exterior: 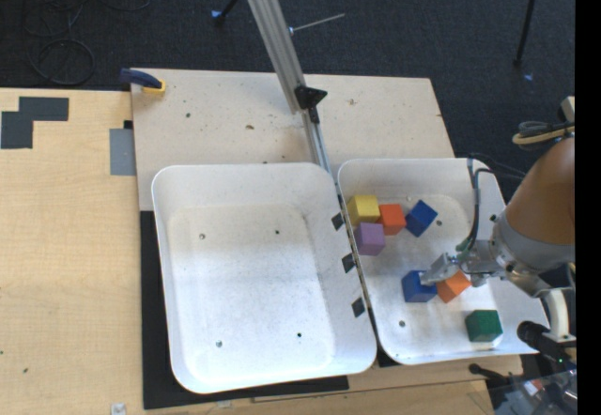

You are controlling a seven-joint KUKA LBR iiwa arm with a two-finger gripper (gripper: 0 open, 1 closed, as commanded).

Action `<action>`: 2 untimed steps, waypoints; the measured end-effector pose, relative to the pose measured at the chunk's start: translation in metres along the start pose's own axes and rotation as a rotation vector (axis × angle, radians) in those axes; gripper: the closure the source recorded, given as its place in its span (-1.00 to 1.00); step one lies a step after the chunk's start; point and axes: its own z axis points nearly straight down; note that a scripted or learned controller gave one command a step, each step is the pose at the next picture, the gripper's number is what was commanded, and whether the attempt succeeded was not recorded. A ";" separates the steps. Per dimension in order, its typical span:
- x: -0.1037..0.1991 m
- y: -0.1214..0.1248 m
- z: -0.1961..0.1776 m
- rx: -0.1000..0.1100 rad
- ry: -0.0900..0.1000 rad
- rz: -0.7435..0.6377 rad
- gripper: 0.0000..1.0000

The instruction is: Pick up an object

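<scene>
The right white bin [451, 180] holds several small blocks. A yellow block [364, 208], an orange block [392, 218], a blue block [422, 217] and a purple block [371, 238] cluster at its far left. Nearer the front lie a second blue block [416, 287], a small orange block [454, 287] and a green block [484, 325]. My gripper [453, 270] reaches in from the right and hangs low, right over the small orange block and beside the second blue block. Its tip partly hides that orange block's top.
The left white bin [188, 188] sits next to the right one, with black clips [348, 263] along the shared wall. A slanted aluminium bar [277, 38] rises behind the bins. A blue and yellow clamp [143, 81] lies at the board's far left corner.
</scene>
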 end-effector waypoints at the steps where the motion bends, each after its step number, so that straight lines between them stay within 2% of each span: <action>1: 0.000 0.000 -0.008 0.002 0.003 0.009 1.00; 2: -0.007 0.005 -0.068 0.011 0.000 0.000 1.00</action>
